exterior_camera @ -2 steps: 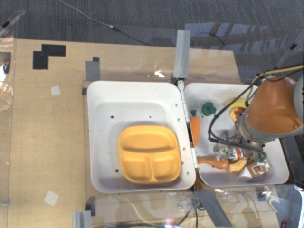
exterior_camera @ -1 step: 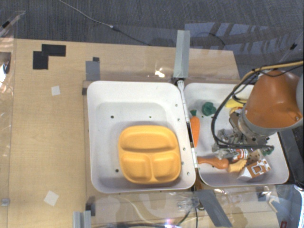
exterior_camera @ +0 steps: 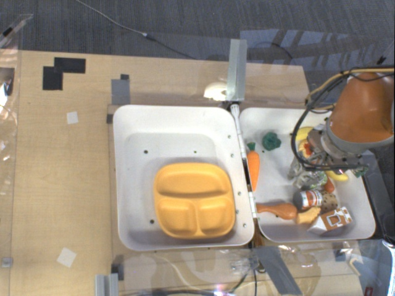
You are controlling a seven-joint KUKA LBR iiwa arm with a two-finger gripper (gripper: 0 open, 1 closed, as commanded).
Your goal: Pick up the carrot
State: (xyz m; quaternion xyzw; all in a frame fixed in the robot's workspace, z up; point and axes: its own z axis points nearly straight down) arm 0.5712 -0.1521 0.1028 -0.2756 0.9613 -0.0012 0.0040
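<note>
The carrot [exterior_camera: 253, 169] lies in the right bin [exterior_camera: 369, 224], pressed up against that bin's left wall, just beside the divider between the two bins. It lies roughly lengthwise along the wall, green top toward the far side and orange tip toward the near side. It is untouched.

The arm's orange band [exterior_camera: 365, 108] hangs over the right side of the same bin, and the end effector [exterior_camera: 313, 176] sits below it amid a clutter of small items, well apart from the carrot. Whether the end effector is spread or pressed together cannot be told; the wrist and cables hide it.

The step in hand looks like the approach: nothing is lifted yet. The next move likely calls for travelling left across the bin to above the carrot's middle and closing across its narrow width. The wall beside it leaves little room on that side, so a grasp could slip or catch the rim.

Near the end effector lie a small can [exterior_camera: 308, 198] with a red-and-white label, a carton [exterior_camera: 332, 220] with brown-and-white print, a brown drumstick-like toy [exterior_camera: 279, 210] and a dark green piece [exterior_camera: 270, 141]. Their writing is too small to read. The left bin [exterior_camera: 133, 134] holds a yellow divided tray [exterior_camera: 194, 198]; the tabletop [exterior_camera: 55, 184] is pale wood.
</note>
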